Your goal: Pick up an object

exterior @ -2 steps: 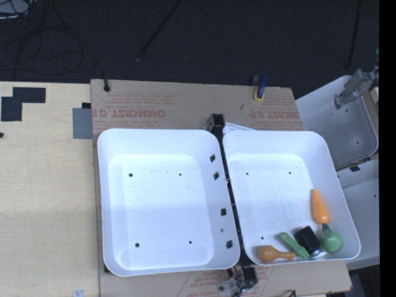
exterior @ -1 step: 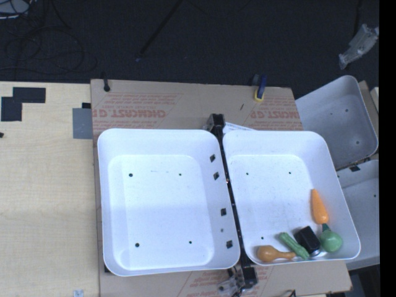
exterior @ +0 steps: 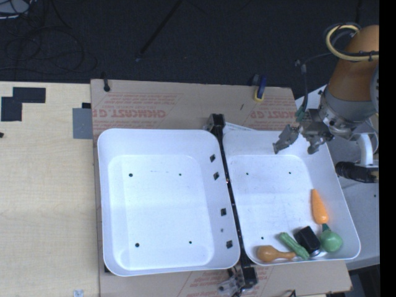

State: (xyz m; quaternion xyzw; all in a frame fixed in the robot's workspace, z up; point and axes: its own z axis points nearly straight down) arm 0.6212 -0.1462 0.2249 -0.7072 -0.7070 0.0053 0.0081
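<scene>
**Gripper spread over the right bin's far rim, objects clustered at the near corner**

You have the gripper point(exterior: 301, 139) at the upper right of the frame, hanging above the far edge of the right bin point(exterior: 272, 228). Its two fingers point(exterior: 284, 142) are spread apart with nothing between them, so you are carrying nothing.

Look to the lower right of the frame for the things to pick. An orange carrot-shaped object point(exterior: 319, 206) lies alone against the right bin's right wall. Below it, in the near right corner, you see a tight cluster: a green round-ended object point(exterior: 331, 240), a black block point(exterior: 307, 239) just beside it, a green stick point(exterior: 293, 245) angled leftward and touching the block, and a tan pear-shaped object point(exterior: 274, 253) lying along the near wall. All of these sit well apart from the gripper.

The left bin point(exterior: 111, 166) fills the middle of the frame.
</scene>
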